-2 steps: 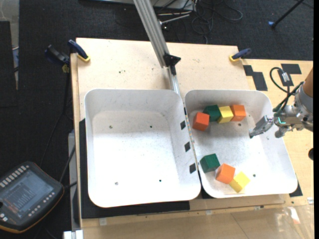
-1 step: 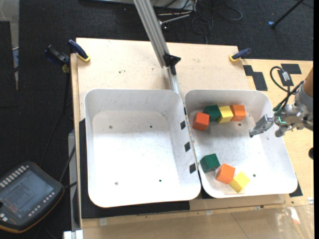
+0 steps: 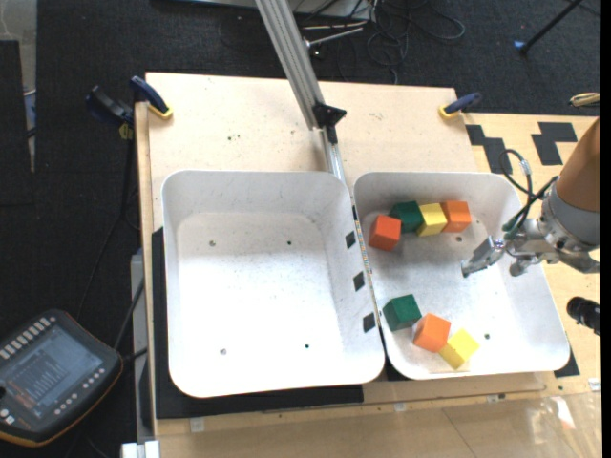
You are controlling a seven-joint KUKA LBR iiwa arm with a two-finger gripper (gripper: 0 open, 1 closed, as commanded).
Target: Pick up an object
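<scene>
Several small blocks lie in the right bin (image 3: 535, 303). Along its far side sit an orange block (image 3: 386, 231), a green block (image 3: 408, 216), a yellow block (image 3: 432, 218) and another orange block (image 3: 457, 215), close together. Near the front lie a green block (image 3: 402, 310), an orange block (image 3: 431, 332) and a yellow block (image 3: 458, 348). My gripper (image 3: 497, 261) hangs over the right side of this bin, open, with nothing between its fingers. It is right of both clusters and touches no block.
The left bin (image 3: 177, 256) stands beside the right one, their rims meeting at the middle. A slanted metal rail (image 3: 291, 51) runs down from the back to the bins' junction. Clamps (image 3: 153, 98) (image 3: 458, 105) sit at the bench's far corners. A teach pendant (image 3: 43, 375) lies at the lower left.
</scene>
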